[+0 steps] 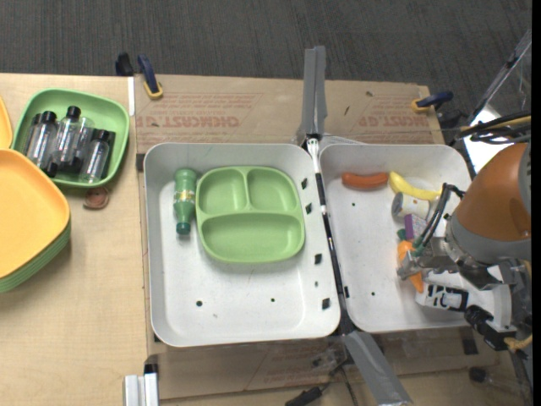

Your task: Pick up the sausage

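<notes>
The sausage [364, 179] lay at the right bin's [372, 311] far edge. The gripper [412, 265] hung nearer, its opening impossible to tell. It should travel far-left, then straddle the sausage crosswise.

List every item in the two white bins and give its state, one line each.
Orange-red sausage: lying flat at the right bin's far edge, not gripped.
Yellow banana: lying beside the sausage.
Green three-compartment plate: flat in the left bin.
Green bottle: on its side, left of the plate.
Gripper: low over the right bin.

Two white bins [169, 311] are seen; one sausage [365, 179]; one banana [412, 188]; one green divided plate [250, 214]; one green bottle [184, 200].
</notes>
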`<state>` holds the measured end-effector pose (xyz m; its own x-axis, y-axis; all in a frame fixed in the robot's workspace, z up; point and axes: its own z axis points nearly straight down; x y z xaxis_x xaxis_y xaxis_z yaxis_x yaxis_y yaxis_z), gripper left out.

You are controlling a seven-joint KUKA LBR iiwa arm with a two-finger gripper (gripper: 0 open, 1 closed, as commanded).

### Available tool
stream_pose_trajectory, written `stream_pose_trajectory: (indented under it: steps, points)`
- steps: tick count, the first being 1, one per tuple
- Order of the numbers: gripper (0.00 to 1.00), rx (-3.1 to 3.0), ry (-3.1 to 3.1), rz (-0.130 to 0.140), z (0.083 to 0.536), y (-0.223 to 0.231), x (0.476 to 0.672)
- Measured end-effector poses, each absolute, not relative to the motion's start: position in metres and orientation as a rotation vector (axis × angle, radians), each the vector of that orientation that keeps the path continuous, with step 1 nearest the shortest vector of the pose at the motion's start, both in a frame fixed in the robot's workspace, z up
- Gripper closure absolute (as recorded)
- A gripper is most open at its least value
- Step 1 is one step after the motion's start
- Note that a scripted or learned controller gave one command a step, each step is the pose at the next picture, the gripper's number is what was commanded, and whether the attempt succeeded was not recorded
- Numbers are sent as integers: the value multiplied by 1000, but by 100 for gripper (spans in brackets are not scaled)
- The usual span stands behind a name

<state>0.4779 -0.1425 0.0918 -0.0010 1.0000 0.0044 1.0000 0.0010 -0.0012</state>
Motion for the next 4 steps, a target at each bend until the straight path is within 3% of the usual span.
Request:
stream_pose_trajectory:
  steps: [4]
  points:
    - [100,-2123,-2312,4,91,-134,477]
